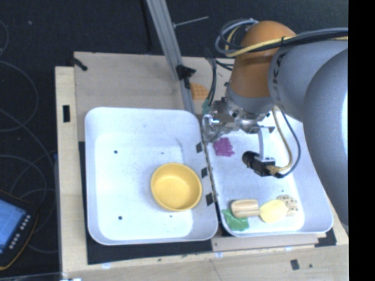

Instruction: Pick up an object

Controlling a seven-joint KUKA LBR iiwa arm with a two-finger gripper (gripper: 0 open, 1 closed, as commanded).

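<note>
One fixed camera looks down at a slant from above the worktop (67, 157), far enough back to take in both white bins: the left bin (105, 127) and the right bin (310, 209) side by side. The arm (316, 81) enters from the right, bulking large near the lens

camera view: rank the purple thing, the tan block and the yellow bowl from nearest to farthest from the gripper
Measured from the gripper, above the right bin's upper left corner:
1. Purple thing, just below the gripper in the right bin.
2. Yellow bowl, down and left, in the left bin.
3. Tan block, at the right bin's near edge.
The bowl and the block are fairly close in distance, but the block looks farther.
</note>
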